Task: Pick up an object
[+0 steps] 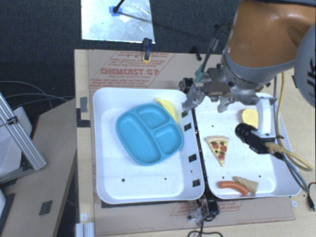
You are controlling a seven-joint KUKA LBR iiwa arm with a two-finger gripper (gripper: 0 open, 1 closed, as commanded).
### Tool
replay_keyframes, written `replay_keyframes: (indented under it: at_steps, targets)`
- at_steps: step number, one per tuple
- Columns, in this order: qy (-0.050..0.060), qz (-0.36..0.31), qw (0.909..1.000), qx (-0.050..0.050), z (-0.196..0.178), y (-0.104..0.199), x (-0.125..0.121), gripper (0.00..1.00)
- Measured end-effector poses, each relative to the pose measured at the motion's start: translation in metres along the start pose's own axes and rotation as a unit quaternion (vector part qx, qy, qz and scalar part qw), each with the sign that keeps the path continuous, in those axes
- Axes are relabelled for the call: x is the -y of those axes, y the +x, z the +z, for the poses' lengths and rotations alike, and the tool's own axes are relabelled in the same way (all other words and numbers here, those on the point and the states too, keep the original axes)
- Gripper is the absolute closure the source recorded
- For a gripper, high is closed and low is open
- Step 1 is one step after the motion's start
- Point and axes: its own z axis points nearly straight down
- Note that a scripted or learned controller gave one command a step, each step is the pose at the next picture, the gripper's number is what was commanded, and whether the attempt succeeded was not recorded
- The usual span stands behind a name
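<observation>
Tool [190, 100] over bin divider, fingers unclear, banana [169, 108] half-hidden behind tray [148, 132]

Smooth plastic blue tray [148, 132] in matt white bin [106, 181].

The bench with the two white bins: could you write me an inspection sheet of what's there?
Surface: left bin and right bin side by side.
Job's things: blue divided plate and yellow banana in left bin; pizza slice, sausage, yellow piece in right bin.
Clutter: nothing seen.
Grippers: end effector over the bins' shared edge.
Cables: yellow cable at right.
Surroundings: cardboard sheet beneath.
</observation>
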Motion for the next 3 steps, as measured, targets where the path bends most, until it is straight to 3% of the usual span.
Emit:
replay_keyframes:
  at_steps: [1,2,3]
  targets:
    - [-0.001,-0.005,1.0000,0.000,-0.010,0.001,0.000,1.00]
    - [0.001,-0.003,1.0000,-0.001,0.006,0.061,-0.023,1.00]
    - [0.001,0.005,1.0000,0.002,0.028,-0.019,-0.082,1.00]
